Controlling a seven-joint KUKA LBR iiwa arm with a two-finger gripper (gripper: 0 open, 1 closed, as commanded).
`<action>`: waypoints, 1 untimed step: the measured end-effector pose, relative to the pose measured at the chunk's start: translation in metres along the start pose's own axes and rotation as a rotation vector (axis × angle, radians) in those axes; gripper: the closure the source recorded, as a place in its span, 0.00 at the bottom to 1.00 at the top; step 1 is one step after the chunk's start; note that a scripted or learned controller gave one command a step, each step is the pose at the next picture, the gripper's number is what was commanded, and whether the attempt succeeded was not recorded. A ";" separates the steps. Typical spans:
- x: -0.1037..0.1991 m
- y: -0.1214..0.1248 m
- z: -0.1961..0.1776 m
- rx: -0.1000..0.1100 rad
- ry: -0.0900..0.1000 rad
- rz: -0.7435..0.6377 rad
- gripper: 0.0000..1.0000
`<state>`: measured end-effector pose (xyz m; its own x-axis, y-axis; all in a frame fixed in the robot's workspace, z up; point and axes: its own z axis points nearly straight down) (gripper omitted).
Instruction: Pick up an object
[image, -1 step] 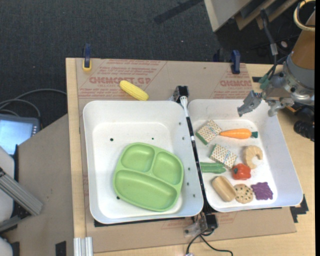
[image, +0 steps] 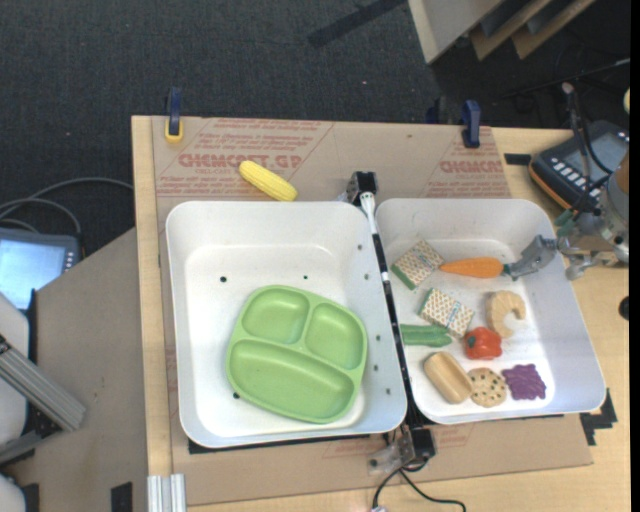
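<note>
Two white bins (image: 190, 300) share the tabletop (image: 300, 150), the green tray (image: 297, 352) lying far left of the pincer (image: 528, 260), whose grip state I cannot tell, so it should settle squarely over the carrot (image: 470, 267) just left before closing.

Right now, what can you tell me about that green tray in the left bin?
The green tray is a light green divided plate that looks like smooth plastic, with rounded corners. It has three compartments: two smaller ones along the far side and one long one nearer the camera, all with nothing in them. It lies flat, turned slightly askew, on the floor of the left white bin, toward its near right corner. Nothing else touches it.
</note>
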<state>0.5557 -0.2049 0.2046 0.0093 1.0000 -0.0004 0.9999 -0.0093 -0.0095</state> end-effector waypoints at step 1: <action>-0.013 0.028 0.124 -0.008 0.015 -0.013 0.00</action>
<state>0.5823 -0.2185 0.0806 -0.0035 0.9999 0.0143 1.0000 0.0035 -0.0010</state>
